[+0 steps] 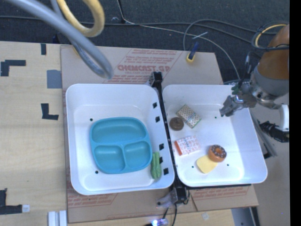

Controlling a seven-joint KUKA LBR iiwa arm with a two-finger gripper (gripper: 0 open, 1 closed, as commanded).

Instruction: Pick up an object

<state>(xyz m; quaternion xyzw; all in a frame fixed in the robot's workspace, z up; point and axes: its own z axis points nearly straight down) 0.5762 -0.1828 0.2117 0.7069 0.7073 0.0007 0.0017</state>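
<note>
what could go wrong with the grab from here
The gripper sits near the right bin's far rim, so a descent there could clip the wall. The donut and yellow piece touch, so closing on one may nudge the other. The patterned packet lies flat and may slip.

My bins look like smooth, glossy white plastic; the blue tray is matt plastic. Under them lies printed brown cardboard on a pale wood tabletop.
</note>
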